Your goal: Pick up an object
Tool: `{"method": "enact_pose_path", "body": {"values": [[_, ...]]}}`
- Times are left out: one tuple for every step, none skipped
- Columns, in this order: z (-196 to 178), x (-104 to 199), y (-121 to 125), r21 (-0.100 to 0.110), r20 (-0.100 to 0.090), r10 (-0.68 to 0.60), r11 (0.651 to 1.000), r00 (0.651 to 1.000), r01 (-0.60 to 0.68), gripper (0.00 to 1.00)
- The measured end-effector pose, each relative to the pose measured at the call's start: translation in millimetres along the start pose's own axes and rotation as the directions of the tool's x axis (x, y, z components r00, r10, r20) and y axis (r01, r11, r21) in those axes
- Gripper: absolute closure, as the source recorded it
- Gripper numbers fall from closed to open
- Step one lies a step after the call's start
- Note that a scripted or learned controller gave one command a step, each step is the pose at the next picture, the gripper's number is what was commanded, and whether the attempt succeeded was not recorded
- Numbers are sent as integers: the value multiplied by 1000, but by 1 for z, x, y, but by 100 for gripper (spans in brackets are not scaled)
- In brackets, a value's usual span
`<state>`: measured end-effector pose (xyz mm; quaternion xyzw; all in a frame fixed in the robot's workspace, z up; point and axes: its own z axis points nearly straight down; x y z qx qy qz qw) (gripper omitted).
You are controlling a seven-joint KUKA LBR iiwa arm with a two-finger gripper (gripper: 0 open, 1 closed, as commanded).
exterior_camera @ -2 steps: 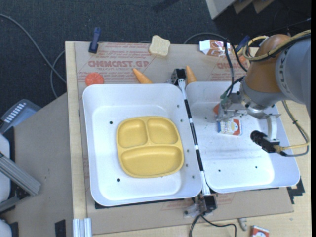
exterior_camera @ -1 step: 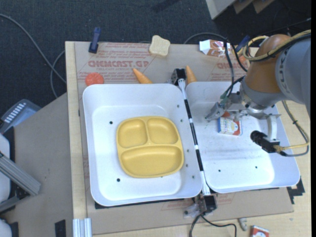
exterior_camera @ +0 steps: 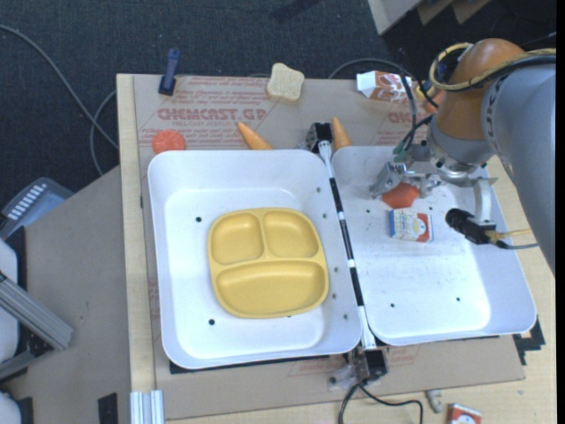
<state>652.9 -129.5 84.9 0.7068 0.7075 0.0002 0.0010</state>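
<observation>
one yellow tray (exterior_camera: 265, 263), one red object (exterior_camera: 402, 196), one small carton (exterior_camera: 410, 226)

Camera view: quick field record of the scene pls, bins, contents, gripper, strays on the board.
left bin: yellow divided tray
right bin: small carton, red-orange object
gripper: low over the red-orange object, at the right bin's far side; finger state not readable
held: nothing confirmed
board beyond the bins: bread slice, carrot piece, blue clip
</observation>
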Motion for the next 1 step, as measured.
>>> {"method": "enact_pose_path", "body": {"values": [[-10,0,1,-3,2,-1,1000,1000,1,100]]}}
